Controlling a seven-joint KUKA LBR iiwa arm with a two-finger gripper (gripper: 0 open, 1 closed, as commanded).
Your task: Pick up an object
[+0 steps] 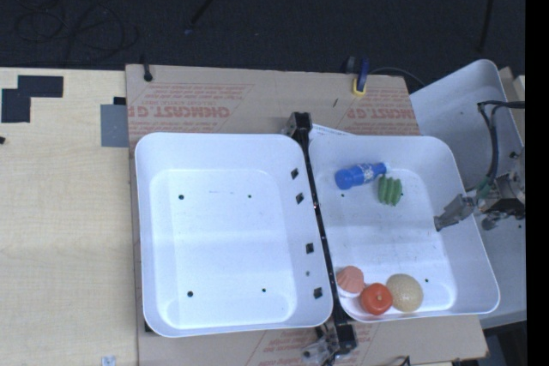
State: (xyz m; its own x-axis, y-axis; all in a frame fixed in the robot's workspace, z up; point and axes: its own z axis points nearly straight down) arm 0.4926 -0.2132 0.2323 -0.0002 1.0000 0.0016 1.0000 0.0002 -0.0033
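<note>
The right bin (429, 152) holds several small objects. A blue bottle (359, 175) lies on its side near the back, with a green ridged object (390, 189) just to its right. At the front edge a pink round piece (350, 279), a red-orange ball (376, 298) and a beige ball (405, 291) sit in a row. My gripper (455, 215) hangs over the bin's right rim, apart from all of them, with nothing visibly in it.
The left bin (154, 159) sits beside the right one, with a black divider strip (310, 210) between them. Both rest on a cardboard sheet (214, 103) on the wooden bench. Cables and the arm's body crowd the right edge.
</note>
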